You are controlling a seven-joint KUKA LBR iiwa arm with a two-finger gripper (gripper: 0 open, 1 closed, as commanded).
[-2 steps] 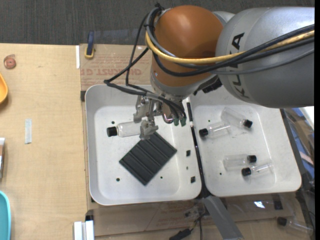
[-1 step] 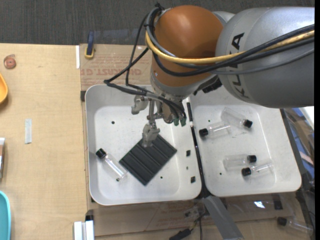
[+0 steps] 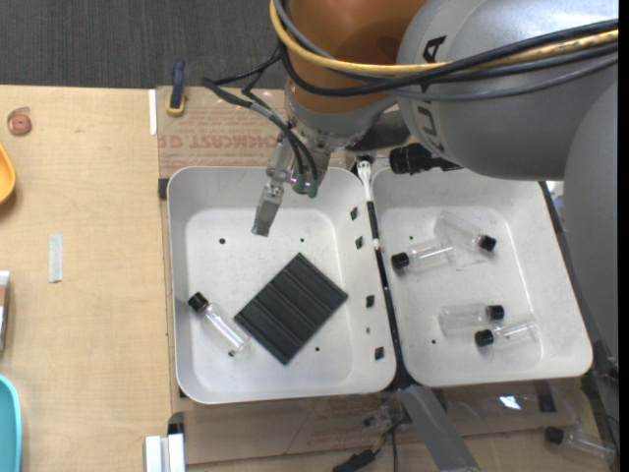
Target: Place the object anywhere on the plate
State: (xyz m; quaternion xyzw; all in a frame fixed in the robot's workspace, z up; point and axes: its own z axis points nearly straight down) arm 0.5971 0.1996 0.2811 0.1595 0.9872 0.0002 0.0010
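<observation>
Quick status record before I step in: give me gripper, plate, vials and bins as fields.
gripper: hovers over the left white bin, above the plate's upper left
plate: dark ribbed square plate flat in the left bin, nothing on it
vial in left bin: one clear black-capped vial, left of the plate
vials in right white bin: four clear black-capped vials, e.g.

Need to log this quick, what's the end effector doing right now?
End effector: over the left bin, nothing seen in it; open or closed cannot be told.
</observation>
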